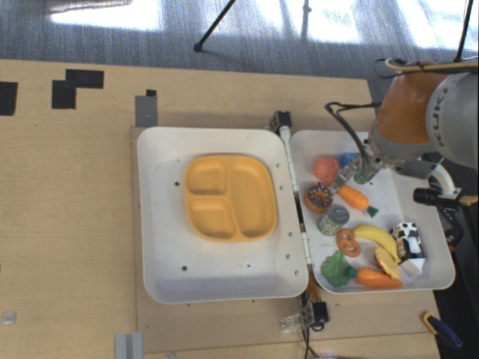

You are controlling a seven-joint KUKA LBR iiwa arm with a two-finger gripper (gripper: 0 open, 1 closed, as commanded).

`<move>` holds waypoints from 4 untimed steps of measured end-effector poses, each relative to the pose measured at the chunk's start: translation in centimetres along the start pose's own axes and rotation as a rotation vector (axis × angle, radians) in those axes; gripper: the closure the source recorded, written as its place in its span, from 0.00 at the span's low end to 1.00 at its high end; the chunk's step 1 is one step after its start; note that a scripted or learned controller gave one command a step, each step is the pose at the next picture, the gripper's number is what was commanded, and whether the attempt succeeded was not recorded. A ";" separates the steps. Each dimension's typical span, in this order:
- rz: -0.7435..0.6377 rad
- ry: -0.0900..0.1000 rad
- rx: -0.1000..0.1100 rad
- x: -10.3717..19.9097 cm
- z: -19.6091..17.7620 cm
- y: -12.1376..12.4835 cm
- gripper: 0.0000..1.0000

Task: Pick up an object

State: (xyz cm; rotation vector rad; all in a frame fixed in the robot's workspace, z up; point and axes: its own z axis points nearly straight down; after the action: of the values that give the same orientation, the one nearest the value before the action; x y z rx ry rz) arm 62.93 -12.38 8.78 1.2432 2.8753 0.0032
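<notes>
gripper point(355, 173) above right bin point(441, 275) | carrot point(354, 198) just below | tomato point(325, 169) beside

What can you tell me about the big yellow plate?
The yellow plate is a rounded square that looks like smooth plastic. Raised ridges split it into three compartments: one long one on the right and two smaller ones on the left. It lies flat, slightly turned, near the middle of the left white bin. It touches just the bin floor.

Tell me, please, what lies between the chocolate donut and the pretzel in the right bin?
In the camera view, a small round tin with a grey-green top sits between the chocolate donut and the pretzel.
</notes>
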 end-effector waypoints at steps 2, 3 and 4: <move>0.259 0.001 0.000 3.8 0.1 -1.2 0.00; 0.257 -0.004 -0.005 3.7 -1.1 -1.0 1.00; 0.257 -0.003 -0.005 3.7 -1.1 -1.0 0.00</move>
State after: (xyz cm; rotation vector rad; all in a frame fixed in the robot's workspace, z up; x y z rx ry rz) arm 59.67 -10.41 9.86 1.5994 2.6884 0.0098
